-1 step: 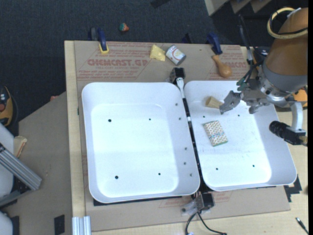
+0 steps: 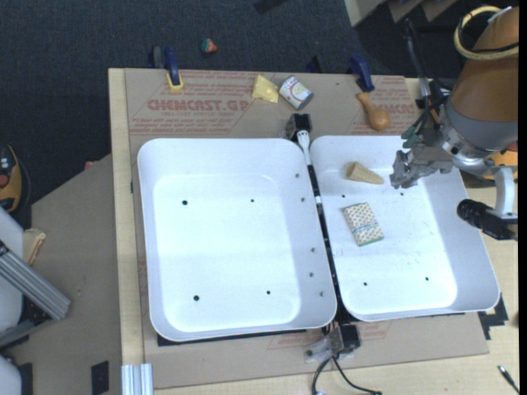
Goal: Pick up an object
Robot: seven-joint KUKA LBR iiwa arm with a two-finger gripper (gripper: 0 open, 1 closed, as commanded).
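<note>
Hovering pincer (image 2: 401, 174), tan wedge (image 2: 363, 173), patterned packet (image 2: 362, 223)

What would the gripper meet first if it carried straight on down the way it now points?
Probably the bare floor of the right bin, just right of the tan wedge. The gripper hangs beside that wedge, though depth is unclear from this slant.
</note>
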